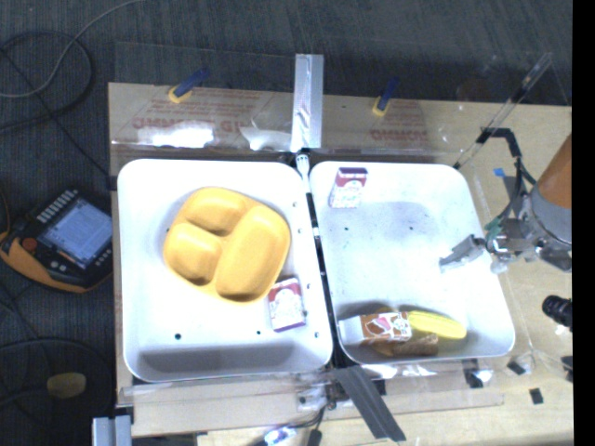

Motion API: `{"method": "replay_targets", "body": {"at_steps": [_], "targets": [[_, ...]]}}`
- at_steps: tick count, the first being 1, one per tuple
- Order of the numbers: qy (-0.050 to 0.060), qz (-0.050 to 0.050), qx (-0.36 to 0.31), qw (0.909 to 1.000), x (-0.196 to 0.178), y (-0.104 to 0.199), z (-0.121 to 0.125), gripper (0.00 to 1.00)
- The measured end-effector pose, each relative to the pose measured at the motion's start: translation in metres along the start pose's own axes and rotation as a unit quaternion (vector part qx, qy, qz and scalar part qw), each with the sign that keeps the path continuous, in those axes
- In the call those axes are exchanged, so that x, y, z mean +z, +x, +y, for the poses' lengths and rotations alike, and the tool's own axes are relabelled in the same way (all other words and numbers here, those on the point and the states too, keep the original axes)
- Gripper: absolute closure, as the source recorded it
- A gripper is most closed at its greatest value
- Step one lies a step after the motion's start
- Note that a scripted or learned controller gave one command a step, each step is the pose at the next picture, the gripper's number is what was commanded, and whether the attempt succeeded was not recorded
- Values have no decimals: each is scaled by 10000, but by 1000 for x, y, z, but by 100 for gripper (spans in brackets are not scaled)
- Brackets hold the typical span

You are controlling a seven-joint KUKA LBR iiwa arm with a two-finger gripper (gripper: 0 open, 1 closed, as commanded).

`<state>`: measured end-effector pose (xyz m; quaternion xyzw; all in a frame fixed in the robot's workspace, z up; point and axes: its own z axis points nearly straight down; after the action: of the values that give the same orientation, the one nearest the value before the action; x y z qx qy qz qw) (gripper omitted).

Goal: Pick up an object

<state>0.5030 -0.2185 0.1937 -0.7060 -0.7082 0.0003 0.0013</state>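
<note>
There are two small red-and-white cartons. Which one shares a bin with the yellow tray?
The carton in the left bin, lying just below the yellow tray. The other carton lies in the right bin's top-left corner.

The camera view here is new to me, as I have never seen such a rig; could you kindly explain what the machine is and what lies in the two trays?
One camera looks down at a slant on a bench with two shallow white bins. The left bin holds a big yellow sectioned dish and a small carton. The right bin holds another small carton at its far edge, and a banana beside a brown packet at its near edge. The machine is a robot arm reaching in from the right. Its end effector, the grasping part, hangs over the right bin's right side with nothing in it.
</note>
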Motion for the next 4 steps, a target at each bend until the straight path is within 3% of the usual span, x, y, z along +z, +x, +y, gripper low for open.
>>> {"method": "replay_targets", "body": {"at_steps": [1, 2, 3, 4], "targets": [[-56, -19, -993, 9950, 103, 14, -15, 0], [-83, -70, -1672, 9859, 103, 66, -2, 0], [-3, -14, -314, 9995, 8, 68, 9, 0], [-71, -36, -566, 9984, 103, 97, 46, 0]]}}
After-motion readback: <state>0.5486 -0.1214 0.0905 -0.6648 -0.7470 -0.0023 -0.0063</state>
